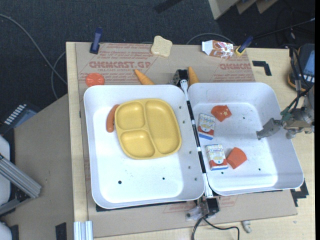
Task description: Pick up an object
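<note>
In the left bin (100, 184) we see a yellow divided plate (148, 128), with a sausage (110, 119) touching the plate's left edge. Right of the plate, the other bin (270, 176) holds two small cartons (206, 125) and two orange pieces (236, 157). Farthest right, the tool (266, 130) hangs over that bin, grasping nothing; we cannot tell its opening.

On the counter (75, 134), the shallow white left bin (105, 179) holds a yellow three-compartment plastic tray (148, 128) toward its back, with a red-orange sausage (110, 119) touching the tray's left edge. The shallow white right bin (280, 169) sits just beside it. Inside, two small white cartons (206, 124) (216, 156) lie along its left wall, one behind the other. A red-orange block (236, 157) lies just right of the nearer carton; another red-orange piece (221, 112) lies behind, right of the farther carton.
</note>
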`<state>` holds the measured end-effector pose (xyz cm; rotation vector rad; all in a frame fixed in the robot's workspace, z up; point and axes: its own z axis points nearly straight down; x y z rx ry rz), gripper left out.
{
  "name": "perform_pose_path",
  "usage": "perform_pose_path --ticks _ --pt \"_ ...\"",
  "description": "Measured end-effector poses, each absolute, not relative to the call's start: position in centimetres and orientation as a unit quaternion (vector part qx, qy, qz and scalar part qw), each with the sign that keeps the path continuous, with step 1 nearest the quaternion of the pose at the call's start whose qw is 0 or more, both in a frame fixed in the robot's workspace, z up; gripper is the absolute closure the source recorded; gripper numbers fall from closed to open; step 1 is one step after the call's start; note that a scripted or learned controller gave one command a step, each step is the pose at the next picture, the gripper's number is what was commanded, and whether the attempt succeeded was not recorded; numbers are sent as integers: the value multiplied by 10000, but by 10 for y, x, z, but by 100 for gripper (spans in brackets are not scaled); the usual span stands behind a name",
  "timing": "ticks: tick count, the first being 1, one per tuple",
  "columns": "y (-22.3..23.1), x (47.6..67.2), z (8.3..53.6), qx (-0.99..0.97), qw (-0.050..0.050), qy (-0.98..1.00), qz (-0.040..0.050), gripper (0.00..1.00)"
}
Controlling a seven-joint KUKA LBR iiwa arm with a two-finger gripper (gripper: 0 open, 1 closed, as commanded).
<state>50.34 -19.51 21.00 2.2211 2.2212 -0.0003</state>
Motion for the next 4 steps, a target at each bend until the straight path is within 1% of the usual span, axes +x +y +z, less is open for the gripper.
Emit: perform_pose_path --ticks 1,2,3,4 --pt "-136 540 120 7066 -15 7077 -4 0" --pt "-120 613 84 7067 5 7075 4 0" --pt "-127 663 85 7065 12 7078 4 0" --pt "-92 667 85 7065 -2 7077 0 0"
